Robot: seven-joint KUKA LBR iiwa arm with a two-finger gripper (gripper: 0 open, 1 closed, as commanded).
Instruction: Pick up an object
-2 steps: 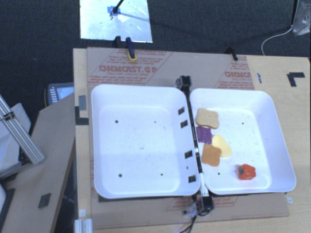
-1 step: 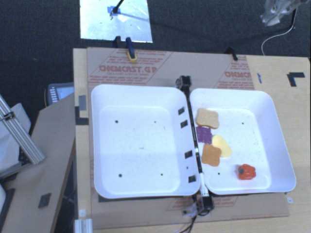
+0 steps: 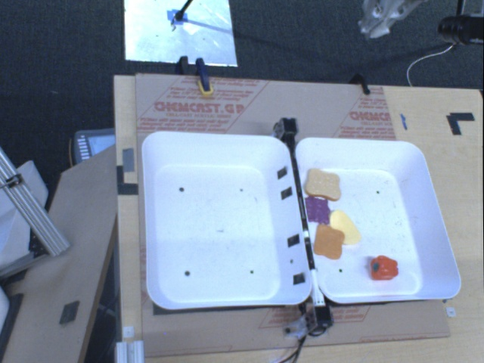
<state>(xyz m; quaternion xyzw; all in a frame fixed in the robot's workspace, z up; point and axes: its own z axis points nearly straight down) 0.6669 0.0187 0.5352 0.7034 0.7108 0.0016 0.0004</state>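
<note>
Overhead, the tool (image 3: 383, 10) hangs beyond the right bin (image 3: 423, 203); I cannot tell its state.

White bins (image 3: 212, 146), red pepper (image 3: 383, 268)

Well below the gripper (image 3: 386, 10), five small flat-lying items are seen: a tan bread-slice shape (image 3: 323, 184), a purple square piece (image 3: 317, 209), a pale yellow piece (image 3: 345, 226), an orange-brown slab (image 3: 329, 242) and, farthest off, a red pepper-like lump (image 3: 383, 268).
</note>
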